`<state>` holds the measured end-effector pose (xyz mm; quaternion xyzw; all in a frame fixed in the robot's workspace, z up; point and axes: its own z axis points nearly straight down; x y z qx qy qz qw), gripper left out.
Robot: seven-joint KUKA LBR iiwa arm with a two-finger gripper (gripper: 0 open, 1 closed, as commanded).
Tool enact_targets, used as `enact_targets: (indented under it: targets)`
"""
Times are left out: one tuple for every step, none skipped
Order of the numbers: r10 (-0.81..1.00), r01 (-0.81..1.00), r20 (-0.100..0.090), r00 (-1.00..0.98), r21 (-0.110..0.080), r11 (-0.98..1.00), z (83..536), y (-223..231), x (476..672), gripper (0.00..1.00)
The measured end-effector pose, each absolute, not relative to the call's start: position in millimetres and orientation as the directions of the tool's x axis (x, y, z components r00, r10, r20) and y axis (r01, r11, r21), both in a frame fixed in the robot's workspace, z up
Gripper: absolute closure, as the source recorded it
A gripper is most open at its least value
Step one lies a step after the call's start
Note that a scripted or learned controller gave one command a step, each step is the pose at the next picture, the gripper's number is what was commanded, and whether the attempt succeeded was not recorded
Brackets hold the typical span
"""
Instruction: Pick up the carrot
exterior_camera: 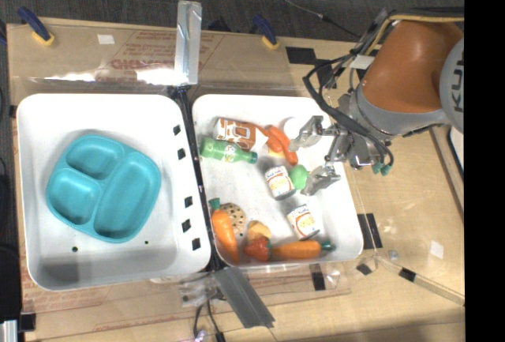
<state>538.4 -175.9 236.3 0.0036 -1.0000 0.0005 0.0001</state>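
Along the right bin's (pixel 341 174) near wall lay the carrot (pixel 298 249), just beside the small jar (pixel 304 221). Farther into that bin the gripper (pixel 317 152) hovered, fingers spread, holding nothing.

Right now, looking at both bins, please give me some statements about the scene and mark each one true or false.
1. The teal tray lies in the left bin. True.
2. The gripper holds a carrot between its fingers. False: the fingers are open with nothing between them.
3. A carrot lies along the near wall of the right bin. True.
4. The green bottle stands upright on the tray. False: it lies on its side in the right bin, near the left wall.
5. The gripper is over the right bin. True.
6. The left bin contains several cans. False: the small cans lie in the right bin.
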Motion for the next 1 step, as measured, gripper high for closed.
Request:
enact_targets:
  targets:
    - [-0.085,-0.085,0.006,-0.996,0.004,0.996,110.0,-151.9,500.7,0.0]
